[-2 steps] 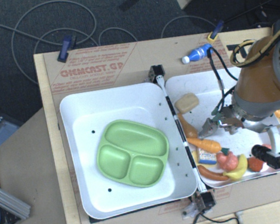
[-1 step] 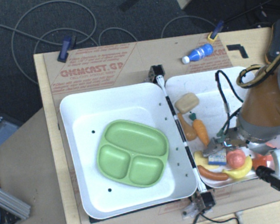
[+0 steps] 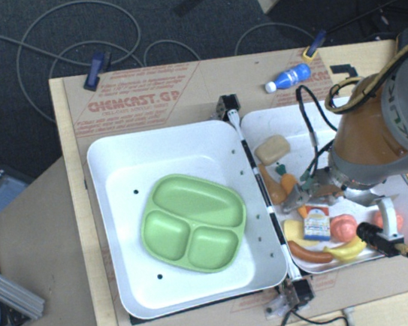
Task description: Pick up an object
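Camera view: arm (image 3: 381, 124) reaches from right, low over right bin (image 3: 288, 117). Gripper (image 3: 298, 196) sits near bin's left wall, among toys; how wide it stands, or if it has anything, cannot tell. Carrot (image 3: 288, 181) just beside it, bread (image 3: 272, 149) farther, carton (image 3: 316, 224), tomato (image 3: 344, 228), sausage (image 3: 309, 253) and banana (image 3: 348, 251) nearer. Left bin (image 3: 113, 164) holds green tray (image 3: 192, 222). Blue bottle (image 3: 288, 78) lies on bench (image 3: 141, 96), far side.

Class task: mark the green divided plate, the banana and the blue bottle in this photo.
green divided plate (image 3: 192, 222), camera view, centre where its dividers meet
banana (image 3: 348, 251), camera view, middle of its curve
blue bottle (image 3: 290, 77), camera view, middle of its body
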Controlling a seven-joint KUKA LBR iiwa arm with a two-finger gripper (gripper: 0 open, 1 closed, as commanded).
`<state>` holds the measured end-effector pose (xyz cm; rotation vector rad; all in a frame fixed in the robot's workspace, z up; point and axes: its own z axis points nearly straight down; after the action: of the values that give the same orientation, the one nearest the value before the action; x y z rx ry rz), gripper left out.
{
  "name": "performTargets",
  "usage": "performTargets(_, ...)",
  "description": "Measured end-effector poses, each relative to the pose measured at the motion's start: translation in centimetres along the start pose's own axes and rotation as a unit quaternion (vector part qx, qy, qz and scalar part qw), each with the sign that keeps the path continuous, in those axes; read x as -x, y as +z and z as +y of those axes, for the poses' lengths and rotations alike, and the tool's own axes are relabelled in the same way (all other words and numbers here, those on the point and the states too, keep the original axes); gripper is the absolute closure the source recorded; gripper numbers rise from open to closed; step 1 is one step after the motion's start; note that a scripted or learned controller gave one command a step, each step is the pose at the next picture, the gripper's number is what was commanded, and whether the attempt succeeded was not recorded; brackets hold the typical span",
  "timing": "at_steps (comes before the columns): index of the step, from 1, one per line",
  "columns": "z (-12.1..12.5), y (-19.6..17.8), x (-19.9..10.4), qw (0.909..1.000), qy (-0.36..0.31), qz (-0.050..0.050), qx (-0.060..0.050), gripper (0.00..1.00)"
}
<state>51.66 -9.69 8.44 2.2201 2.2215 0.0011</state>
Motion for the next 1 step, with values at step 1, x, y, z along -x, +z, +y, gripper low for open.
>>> performTargets(1, 0.0, -0.97, 0.04, 1.0, 0.001, 0.0, 0.001, 1.0)
